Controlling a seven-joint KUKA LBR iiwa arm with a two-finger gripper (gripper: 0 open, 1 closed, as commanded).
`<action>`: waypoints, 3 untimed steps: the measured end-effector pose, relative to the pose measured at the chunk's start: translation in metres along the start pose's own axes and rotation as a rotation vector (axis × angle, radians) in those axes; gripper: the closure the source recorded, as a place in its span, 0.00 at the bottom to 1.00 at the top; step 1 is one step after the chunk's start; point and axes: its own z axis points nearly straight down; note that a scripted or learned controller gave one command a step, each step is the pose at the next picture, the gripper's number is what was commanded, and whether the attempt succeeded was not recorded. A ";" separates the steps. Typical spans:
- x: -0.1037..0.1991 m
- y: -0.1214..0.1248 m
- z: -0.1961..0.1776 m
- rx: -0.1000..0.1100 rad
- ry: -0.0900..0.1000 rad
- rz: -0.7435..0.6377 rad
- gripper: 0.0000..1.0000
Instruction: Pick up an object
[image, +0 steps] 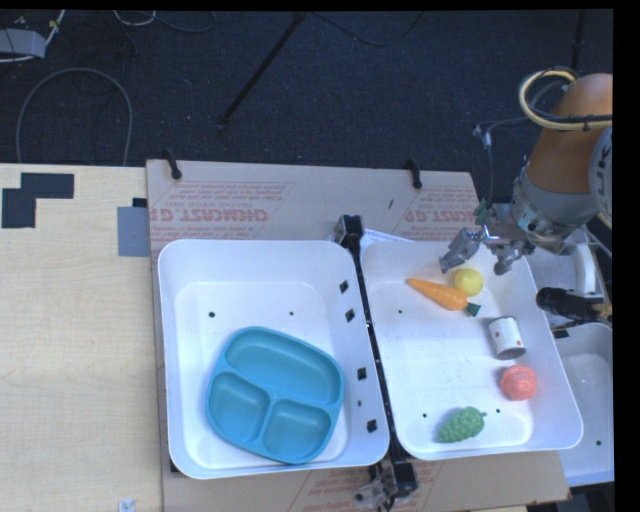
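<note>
The yellow lemon (467, 281) sits in the upper part of the right bin (450, 345), right of centre in the frame, and it is the closest candidate for a pick. It lies just below the gripper (484, 252), almost directly under the gap between the two fingers, perhaps a shade to the left. The fingers are spread apart, one down-left toward the lemon, one to the right, and nothing sits between them.

Touching the lemon on its left is the toy carrot (437, 292), its long axis running from upper left down to lower right, the leafy end tucked against the lemon. That closeness matters: a descent that drifts left would likely meet the carrot first.

Further down the bin, well apart from the gripper, lie a small white can (505, 336) on its side, a pink ball-like fruit (518, 382), and green grapes (460, 425) near the bottom edge.

The left bin (190, 300) holds a blue divided plate (274, 393), far off to the lower left. My read: a short drop straight down is what the lemon calls for.
</note>
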 end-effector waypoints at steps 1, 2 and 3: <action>-0.001 -0.003 0.064 0.006 0.001 0.000 0.00; -0.001 -0.001 0.113 -0.006 -0.006 0.000 0.00; -0.004 0.000 0.098 -0.010 -0.009 0.001 1.00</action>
